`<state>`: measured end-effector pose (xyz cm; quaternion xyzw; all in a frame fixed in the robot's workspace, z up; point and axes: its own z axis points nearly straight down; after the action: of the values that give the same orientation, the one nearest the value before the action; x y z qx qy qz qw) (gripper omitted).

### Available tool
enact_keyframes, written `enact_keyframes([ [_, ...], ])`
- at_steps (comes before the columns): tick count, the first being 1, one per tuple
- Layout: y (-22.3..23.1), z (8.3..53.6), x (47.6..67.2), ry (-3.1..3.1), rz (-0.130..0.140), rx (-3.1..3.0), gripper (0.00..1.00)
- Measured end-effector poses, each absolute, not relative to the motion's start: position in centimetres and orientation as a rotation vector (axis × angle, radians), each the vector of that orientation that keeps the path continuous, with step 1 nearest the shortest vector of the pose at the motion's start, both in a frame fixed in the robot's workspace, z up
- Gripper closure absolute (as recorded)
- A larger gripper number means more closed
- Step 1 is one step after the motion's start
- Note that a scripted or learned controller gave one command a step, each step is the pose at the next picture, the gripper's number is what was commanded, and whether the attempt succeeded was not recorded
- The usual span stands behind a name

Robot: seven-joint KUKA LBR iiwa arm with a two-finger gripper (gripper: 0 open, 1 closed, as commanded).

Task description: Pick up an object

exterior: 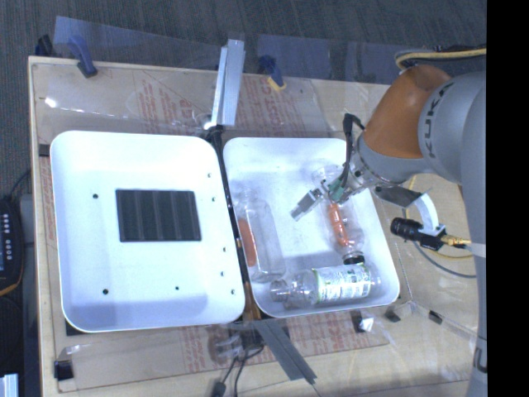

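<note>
The right bin [273, 160] holds three clear plastic bottles. One with orange contents [340, 228] lies near the right wall. Another with an orange streak [254, 240] lies along the left wall. A labelled bottle with a black cap [335, 284] lies across the front. My gripper [307, 203] hangs low over the middle of this bin, just up and left of the right-hand orange bottle. Nothing shows in its grasp.
The left bin [83, 164] carries a dark ridged rectangle [157, 215] at its centre. A metal bar [227, 81] stands behind the seam between the bins. The arm's orange band [405, 118] reaches over the right bin's far right corner.
</note>
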<state>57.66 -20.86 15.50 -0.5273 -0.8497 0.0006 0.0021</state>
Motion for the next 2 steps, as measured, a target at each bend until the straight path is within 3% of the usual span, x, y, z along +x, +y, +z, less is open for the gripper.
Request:
enact_keyframes([
  [1, -20.8, 13.1, 57.5, -2.672, 0.002, -1.646, 0.0],
  [2, -20.9, 16.6, 54.8, -2.645, 0.002, -1.688, 0.0],
])
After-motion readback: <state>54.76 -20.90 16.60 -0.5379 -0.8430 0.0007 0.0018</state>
